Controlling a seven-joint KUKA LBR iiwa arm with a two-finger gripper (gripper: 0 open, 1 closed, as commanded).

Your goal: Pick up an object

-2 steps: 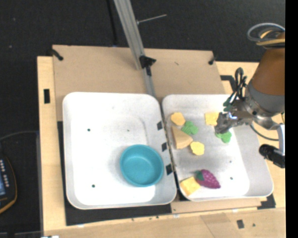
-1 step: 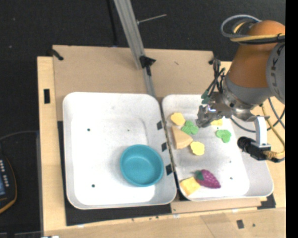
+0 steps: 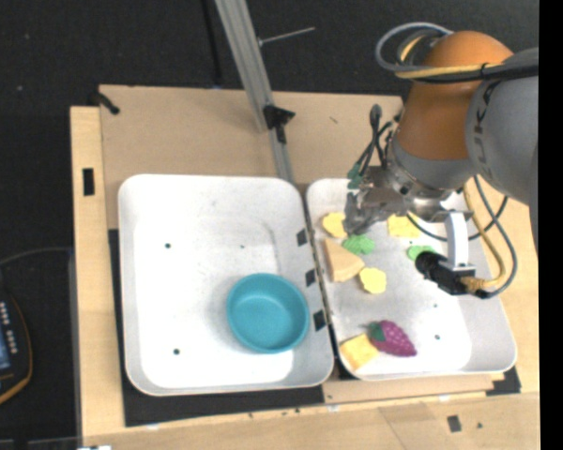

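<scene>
A: Camera view: the grey two-finger gripper (image 3: 357, 221) hangs low at the upper-left of the right-hand shallow white bin (image 3: 483, 345), tips just over the small green toy piece (image 3: 360, 245), near the small yellow round toy piece (image 3: 333, 224). Jaws: can't tell if spread or pressed; wrist and cables hide them.

B: So the target's prob. the green piece, lying flat by the bin's left wall?

A: Likely. The tan wedge-shaped block (image 3: 342, 263) is touching or just beside it below.

B: Risks?

A: It's crowded. Fingers could land on the yellow piece or the wedge, shove the green one into the wall, or close on nothing.

B: Orientation?

A: Long axis looks approx. left-right in frame; too small to tell which end leads. The blue round plastic bowl (image 3: 266, 312) sits well apart in the left-hand shallow white bin (image 3: 169, 214).
</scene>
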